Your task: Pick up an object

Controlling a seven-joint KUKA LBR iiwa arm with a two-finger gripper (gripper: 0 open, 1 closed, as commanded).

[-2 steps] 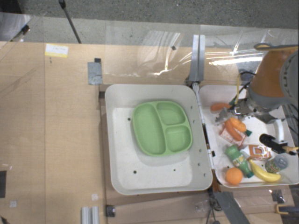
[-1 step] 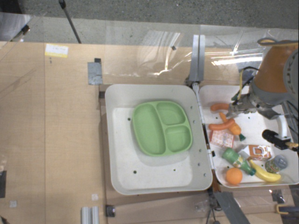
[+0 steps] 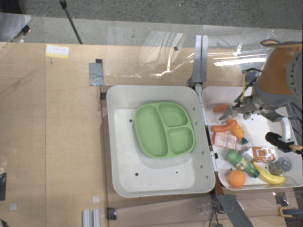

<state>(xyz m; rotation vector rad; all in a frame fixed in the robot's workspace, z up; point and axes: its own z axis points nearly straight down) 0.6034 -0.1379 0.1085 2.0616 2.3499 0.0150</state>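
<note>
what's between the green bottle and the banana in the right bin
In the camera view, nothing: the bottle tip touches the banana. The orange sits just below them.

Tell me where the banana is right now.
The banana lies in the right-hand bin, near its front edge, just right of the orange and the green bottle.

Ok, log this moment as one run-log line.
phase: reaching | gripper: over right white bin, above orange carrot-shaped toy | held: nothing seen | left white bin: green three-compartment plastic plate
</note>
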